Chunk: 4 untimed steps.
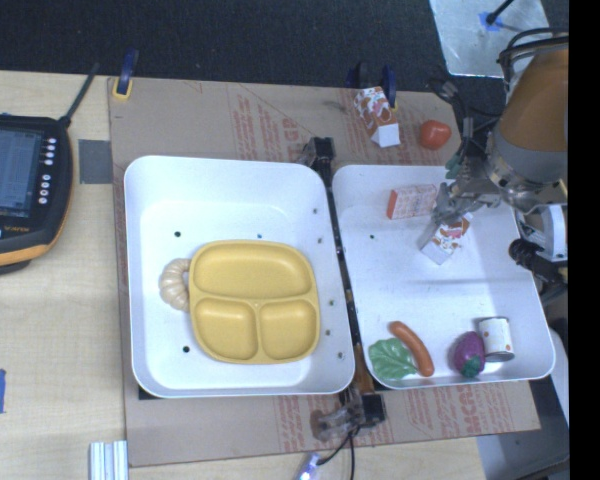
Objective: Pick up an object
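My gripper [450, 211] is over the back of the right bin [540, 298], at the end of the grey arm with the orange band. Directly under it lies a small red and white carton [445, 240], tilted, with its upper end meeting the gripper's tip. A pink box [412, 202] lies just left of the gripper. Along the bin's front edge sit a green leaf [388, 358], a red sausage [412, 346], a purple eggplant [468, 353] and a small can [495, 336].
The left bin [150, 198] holds a yellow divided plate [252, 300] with a pale ridged item [174, 283] against its left side. Behind the bins, on the cardboard, stand another small carton [377, 116] and a red tomato [435, 134]. A tablet [15, 186] lies far left.
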Each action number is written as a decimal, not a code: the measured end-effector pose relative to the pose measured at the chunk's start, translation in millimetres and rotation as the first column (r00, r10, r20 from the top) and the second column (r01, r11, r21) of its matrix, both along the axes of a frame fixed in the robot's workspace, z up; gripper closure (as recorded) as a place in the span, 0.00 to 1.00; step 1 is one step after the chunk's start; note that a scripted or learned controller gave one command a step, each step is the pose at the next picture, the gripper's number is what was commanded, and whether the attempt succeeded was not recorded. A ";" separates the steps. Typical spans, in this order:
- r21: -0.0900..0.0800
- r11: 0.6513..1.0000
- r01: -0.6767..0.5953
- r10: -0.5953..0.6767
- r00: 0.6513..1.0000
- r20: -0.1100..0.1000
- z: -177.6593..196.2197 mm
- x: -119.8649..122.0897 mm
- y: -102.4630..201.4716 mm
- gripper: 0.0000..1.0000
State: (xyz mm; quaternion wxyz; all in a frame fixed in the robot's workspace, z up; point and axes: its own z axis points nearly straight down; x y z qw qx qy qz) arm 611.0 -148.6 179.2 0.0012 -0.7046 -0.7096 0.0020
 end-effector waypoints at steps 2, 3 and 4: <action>-0.001 1.000 0.002 -0.002 1.000 0.001 -12.2 -4.3 -43.1 0.00; -0.002 1.000 0.000 0.000 1.000 0.000 -1.7 -4.2 -44.1 1.00; -0.002 1.000 0.000 0.000 1.000 0.000 -1.8 -4.3 -44.0 0.00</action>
